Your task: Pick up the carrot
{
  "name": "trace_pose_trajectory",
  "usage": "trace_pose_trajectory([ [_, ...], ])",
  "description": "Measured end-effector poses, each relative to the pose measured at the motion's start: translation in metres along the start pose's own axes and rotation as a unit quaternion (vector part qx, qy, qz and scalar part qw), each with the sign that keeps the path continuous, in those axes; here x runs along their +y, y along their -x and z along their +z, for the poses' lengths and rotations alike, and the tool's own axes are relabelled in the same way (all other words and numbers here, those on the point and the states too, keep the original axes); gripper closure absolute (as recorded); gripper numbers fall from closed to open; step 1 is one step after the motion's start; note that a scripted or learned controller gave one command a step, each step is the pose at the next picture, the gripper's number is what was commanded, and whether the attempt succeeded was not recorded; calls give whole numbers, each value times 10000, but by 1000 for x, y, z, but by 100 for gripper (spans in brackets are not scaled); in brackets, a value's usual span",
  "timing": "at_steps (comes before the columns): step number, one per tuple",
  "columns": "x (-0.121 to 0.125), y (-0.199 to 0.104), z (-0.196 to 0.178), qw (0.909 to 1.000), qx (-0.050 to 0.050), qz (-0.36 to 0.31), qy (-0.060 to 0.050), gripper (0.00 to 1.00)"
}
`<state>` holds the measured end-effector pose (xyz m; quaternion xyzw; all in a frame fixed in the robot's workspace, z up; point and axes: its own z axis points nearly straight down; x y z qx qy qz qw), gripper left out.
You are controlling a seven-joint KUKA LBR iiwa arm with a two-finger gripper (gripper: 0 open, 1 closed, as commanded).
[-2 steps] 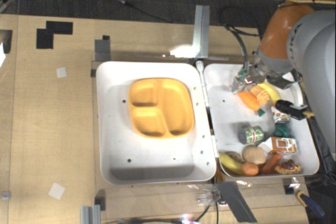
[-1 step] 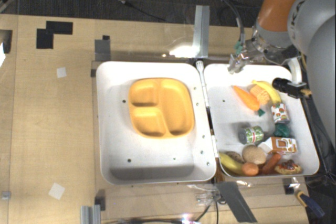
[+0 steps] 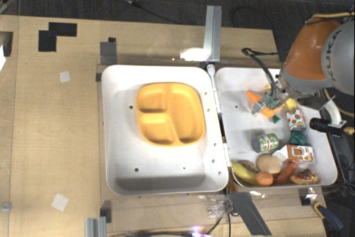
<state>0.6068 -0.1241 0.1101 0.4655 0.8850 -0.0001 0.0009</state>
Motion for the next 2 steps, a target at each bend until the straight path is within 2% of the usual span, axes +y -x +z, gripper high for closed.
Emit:
trace_pose_trajectory([
  [1, -30, -28, -54, 9926, -11, 1216, 25, 100],
  [2, -4, 20, 7, 9685, -24, 2490, 57, 100],
])
